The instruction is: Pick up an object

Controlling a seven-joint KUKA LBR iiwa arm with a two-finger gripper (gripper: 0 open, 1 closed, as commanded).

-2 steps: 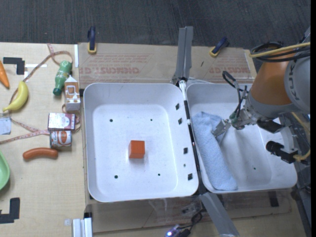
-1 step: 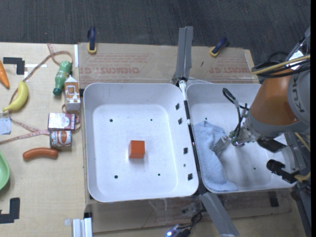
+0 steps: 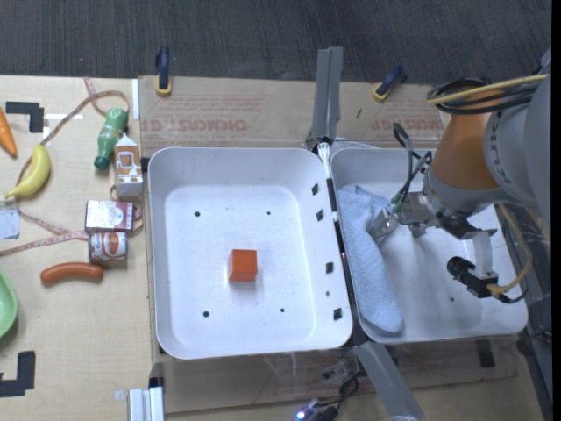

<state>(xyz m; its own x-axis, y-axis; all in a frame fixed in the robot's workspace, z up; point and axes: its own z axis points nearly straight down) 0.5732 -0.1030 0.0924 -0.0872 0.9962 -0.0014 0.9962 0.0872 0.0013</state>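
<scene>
Just one orange block (image 3: 244,265), one cloth (image 3: 368,261).

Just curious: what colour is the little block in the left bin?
Orange block, clearest in the camera view.

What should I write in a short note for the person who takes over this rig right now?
Gripper: low in the right bin, at the upper end of the cloth; nothing visibly held.
Things: orange block sits alone near the middle of the left bin; cloth lies along the right bin's left side.
Done: nothing lifted yet.
Left: grasp one object, likely the cloth, and raise it.
</scene>
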